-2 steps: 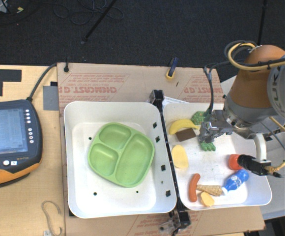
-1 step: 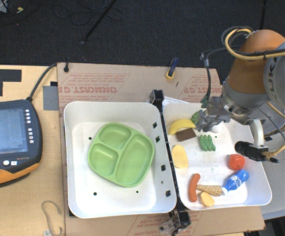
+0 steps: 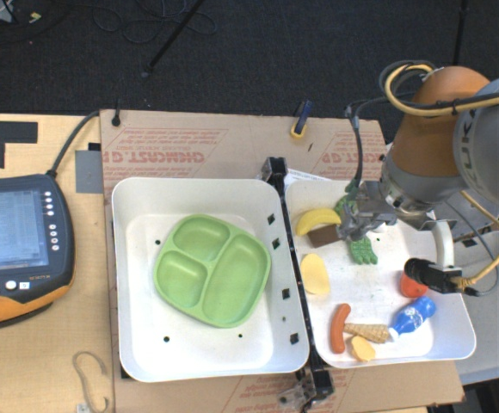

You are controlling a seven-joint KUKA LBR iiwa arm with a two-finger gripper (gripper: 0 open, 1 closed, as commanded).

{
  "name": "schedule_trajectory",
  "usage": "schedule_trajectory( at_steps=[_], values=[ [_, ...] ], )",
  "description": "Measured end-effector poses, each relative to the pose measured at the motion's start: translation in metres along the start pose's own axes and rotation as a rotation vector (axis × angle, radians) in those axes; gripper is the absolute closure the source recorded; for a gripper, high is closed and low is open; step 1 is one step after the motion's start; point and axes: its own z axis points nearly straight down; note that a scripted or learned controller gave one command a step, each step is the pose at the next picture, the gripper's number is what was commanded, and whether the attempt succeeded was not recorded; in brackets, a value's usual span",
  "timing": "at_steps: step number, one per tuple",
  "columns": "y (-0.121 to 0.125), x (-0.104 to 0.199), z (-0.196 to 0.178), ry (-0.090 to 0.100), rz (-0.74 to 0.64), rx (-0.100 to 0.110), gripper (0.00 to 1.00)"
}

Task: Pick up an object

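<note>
My gripper (image 3: 355,227) hangs low over the upper part of the right bin (image 3: 456,344), below the orange band of the arm. It sits right at a green leafy toy (image 3: 365,250), which sticks out under it. A yellow banana (image 3: 316,220) and a small brown piece (image 3: 322,238) lie just to the gripper's left. Part of the green toy is hidden by the wrist.
The right bin also holds a pale yellow oval (image 3: 315,274), a red sausage (image 3: 340,326), a waffle cone (image 3: 366,331), a blue bottle (image 3: 413,317) and a red item (image 3: 414,286). A green divided plate (image 3: 212,269) lies in the left bin (image 3: 133,231). A pendant (image 3: 17,235) rests at the far left.
</note>
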Motion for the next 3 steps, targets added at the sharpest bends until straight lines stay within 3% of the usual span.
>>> schedule_trajectory(
  at_steps=[2, 3],
  values=[
    [-0.001, -0.002, -0.001, -0.001, 0.001, -0.003, 1.00],
    [0.000, 0.000, -0.022, 0.000, 0.000, -0.004, 1.00]
  ],
)
